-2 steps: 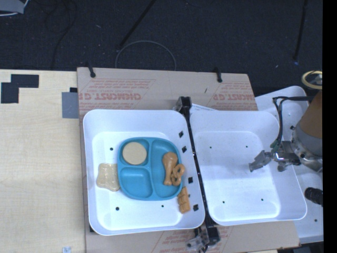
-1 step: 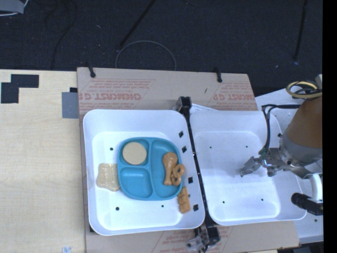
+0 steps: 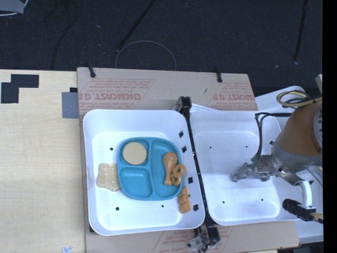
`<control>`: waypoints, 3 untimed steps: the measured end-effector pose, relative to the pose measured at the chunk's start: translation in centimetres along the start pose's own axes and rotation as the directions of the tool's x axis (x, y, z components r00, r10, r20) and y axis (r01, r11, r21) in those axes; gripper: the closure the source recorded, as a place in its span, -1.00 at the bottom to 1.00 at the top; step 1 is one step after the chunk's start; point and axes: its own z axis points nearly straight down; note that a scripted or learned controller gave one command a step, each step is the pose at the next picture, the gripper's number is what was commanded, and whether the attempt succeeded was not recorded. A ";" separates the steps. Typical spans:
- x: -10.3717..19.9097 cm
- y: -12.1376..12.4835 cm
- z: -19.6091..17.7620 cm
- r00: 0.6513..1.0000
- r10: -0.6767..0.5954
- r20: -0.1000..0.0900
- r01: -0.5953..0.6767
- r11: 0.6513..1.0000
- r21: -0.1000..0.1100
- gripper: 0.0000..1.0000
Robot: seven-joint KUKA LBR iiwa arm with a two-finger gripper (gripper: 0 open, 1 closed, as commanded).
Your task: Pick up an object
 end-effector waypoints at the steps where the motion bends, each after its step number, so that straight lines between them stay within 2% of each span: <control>1: -0.1 0.1 -1.3 1.000 0.003 0.000 -0.003 1.000 -0.002 1.00; 3: -0.7 -0.4 -12.0 1.000 -0.003 0.002 0.003 1.000 -0.006 1.00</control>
